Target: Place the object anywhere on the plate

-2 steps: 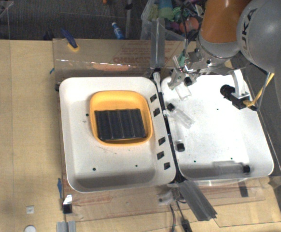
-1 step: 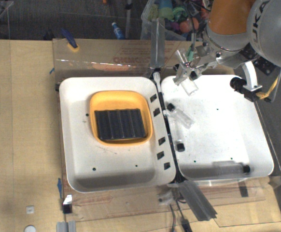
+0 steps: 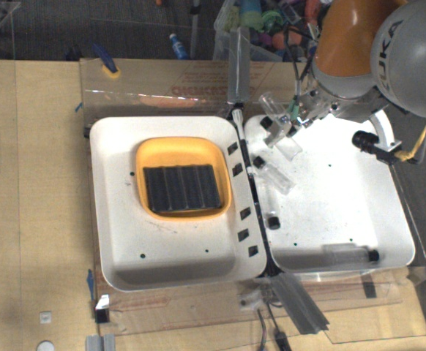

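Observation:
A dark ribbed rectangular object (image 3: 182, 189) lies flat on the orange-yellow plate (image 3: 148, 154) in the left bin (image 3: 114, 218). It covers most of the plate's floor and sits a little toward the front. My gripper (image 3: 277, 146) hangs over the back left corner of the right bin (image 3: 345, 196), just right of the divider and well away from the plate. Its clear plastic fingers (image 3: 274, 112) stand apart, so it is open, with nothing between them.
The divider (image 3: 248, 189) between the bins carries several black clips. A small black piece (image 3: 272, 223) lies by it in the right bin. A clear item with a black end (image 3: 350, 254) rests near that bin's front wall. The arm fills the upper right.

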You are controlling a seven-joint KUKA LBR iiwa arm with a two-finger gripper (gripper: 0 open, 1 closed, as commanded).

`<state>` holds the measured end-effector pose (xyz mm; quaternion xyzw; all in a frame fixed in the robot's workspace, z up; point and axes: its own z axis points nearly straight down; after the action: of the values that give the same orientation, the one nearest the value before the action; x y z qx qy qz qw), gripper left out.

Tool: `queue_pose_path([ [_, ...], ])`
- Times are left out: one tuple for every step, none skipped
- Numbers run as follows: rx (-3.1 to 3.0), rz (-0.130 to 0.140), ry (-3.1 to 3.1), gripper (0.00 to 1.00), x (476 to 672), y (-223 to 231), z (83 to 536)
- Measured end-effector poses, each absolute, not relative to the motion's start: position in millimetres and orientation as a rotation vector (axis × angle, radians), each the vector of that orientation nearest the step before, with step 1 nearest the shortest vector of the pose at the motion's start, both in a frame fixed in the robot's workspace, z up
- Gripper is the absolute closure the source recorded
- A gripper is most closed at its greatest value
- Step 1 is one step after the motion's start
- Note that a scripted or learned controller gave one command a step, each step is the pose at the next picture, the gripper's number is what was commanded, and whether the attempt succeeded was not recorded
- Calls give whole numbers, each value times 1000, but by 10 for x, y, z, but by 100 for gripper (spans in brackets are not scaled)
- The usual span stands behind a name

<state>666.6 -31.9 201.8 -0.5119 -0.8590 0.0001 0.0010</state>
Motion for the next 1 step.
queue_pose_path([
  [-1608, -1, -2698, 0, 6668, -322, 2024],
])
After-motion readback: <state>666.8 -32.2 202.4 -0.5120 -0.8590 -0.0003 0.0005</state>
